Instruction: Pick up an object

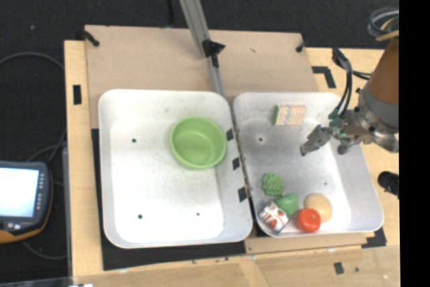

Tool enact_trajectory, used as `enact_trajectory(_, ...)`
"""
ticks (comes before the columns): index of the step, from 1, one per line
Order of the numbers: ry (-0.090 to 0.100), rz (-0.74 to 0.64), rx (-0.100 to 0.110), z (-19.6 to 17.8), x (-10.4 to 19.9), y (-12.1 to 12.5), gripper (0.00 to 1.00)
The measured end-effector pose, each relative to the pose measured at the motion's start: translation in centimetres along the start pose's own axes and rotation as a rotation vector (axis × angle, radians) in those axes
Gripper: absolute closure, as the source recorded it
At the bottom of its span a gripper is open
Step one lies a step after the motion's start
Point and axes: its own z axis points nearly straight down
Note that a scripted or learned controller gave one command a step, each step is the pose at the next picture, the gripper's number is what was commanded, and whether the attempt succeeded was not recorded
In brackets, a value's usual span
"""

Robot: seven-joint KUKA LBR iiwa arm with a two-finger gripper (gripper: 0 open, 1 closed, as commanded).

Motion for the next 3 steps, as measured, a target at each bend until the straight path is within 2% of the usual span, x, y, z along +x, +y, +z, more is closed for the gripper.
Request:
enact_trajectory(1,0.000,0.002,0.000,0.0,0.0,0.0,0.00)
enact_trajectory(3,0.000,0.004,0.008,12.3,-0.6,0.0,0.00)
